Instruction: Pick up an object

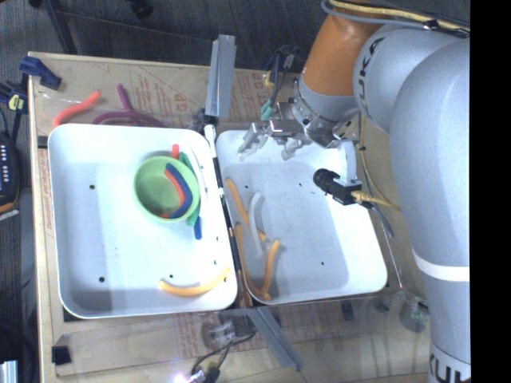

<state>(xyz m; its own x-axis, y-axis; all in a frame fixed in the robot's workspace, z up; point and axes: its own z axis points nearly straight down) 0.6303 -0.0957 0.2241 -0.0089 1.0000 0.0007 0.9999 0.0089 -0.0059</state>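
Two white bins sit side by side on my bench, and my pincer (pixel 267 138) is parked over the back edge of the right bin (pixel 351 254), fingers splayed apart with nothing between them. So nothing grabbed yet, as far as I can judge.

The pickable stuff is mostly along the right bin's left wall: a few orange strips (pixel 267 266) and a pale grey one (pixel 255 214), lying loose and overlapping a bit. My guess is that hugging the wall makes them awkward, since one finger needs room on the wall side.

The left bin (pixel 88 238) has a green bowl (pixel 164 190) with red and blue strips curled inside it, plus a yellow-orange strip (pixel 192 286) near the front rim. That one lies flat in open floor, probably the easier target, though it's well away from me.

The bench itself is a scuffed wooden top (pixel 144 82) with cables and a red-handled tool lying behind the left bin. Dark carpet-looking floor beyond, and what looks like a chair base up top.
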